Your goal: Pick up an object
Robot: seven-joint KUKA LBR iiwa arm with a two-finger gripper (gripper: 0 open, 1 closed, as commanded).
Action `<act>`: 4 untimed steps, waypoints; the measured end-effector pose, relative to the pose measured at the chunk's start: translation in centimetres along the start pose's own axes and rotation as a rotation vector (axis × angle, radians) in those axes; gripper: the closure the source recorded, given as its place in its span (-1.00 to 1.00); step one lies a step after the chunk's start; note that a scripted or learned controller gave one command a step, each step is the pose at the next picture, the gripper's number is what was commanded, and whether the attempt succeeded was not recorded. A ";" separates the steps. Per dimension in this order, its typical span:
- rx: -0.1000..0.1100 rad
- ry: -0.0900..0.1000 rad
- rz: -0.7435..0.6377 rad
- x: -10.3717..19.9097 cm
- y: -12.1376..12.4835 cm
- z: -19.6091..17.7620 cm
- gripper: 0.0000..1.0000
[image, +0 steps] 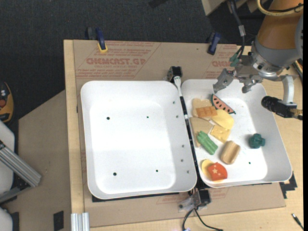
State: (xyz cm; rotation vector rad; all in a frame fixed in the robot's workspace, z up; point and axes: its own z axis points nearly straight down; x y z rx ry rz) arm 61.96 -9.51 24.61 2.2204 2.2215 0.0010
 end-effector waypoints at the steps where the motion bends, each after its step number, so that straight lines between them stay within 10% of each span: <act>1: 0.017 0.002 0.006 -3.4 -6.1 11.8 -1.00; 2: -0.004 -0.001 0.000 -2.3 -12.5 16.1 -1.00; 3: -0.006 -0.002 -0.003 -1.9 -5.6 16.1 -1.00; 4: -0.002 -0.001 0.001 -2.0 -5.9 15.1 1.00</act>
